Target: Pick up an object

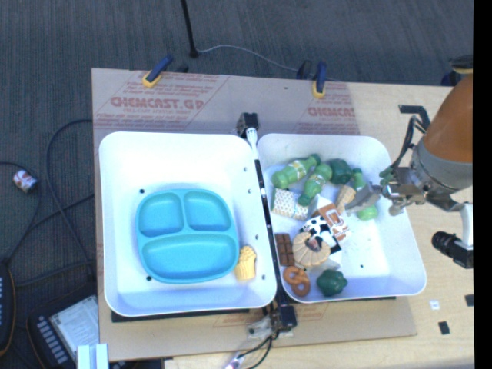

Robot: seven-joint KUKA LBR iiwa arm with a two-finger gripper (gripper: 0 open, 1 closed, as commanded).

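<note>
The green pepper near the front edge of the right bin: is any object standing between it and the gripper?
Nothing visible blocks it from above. The gripper is farther back in the right bin, and bare floor lies between it and the green pepper. A pretzel lies close beside the pepper.

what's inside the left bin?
Left bin holds a blue divided plate, its three compartments bare, and a yellow corn toy beside the plate's right edge. What lies under the plate is hidden.

bins (123,229): looked smooth white plastic, faintly glossy
tray (187,234): was smooth blue plastic, slight sheen
board (154,102): was matt brown, paper-faced, printed red
floor (77,21): was rough dark carpet
clamps (318,79): looked blue-and-yellow plastic
</note>
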